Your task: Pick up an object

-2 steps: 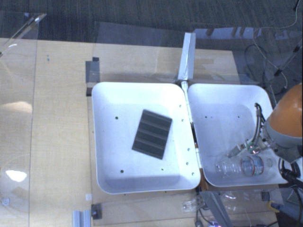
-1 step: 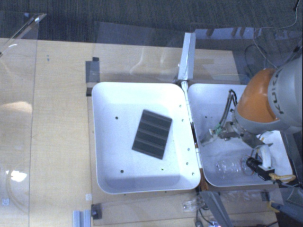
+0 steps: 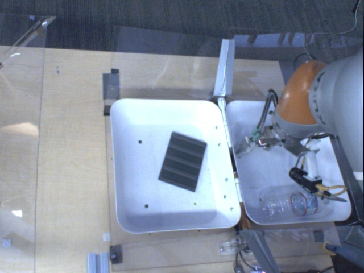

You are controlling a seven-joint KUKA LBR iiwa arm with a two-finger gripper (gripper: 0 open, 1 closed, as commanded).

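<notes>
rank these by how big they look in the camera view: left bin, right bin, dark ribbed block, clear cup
1. left bin
2. right bin, which looks smaller, though the arm covers part of it, so this is unsure
3. dark ribbed block
4. clear cup, lying on its side

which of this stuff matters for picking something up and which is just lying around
For the job: dark ribbed block in the left bin; clear cup on its side in the right bin; robot arm.
Just there: metal bar behind the bins; wooden bench.
</notes>
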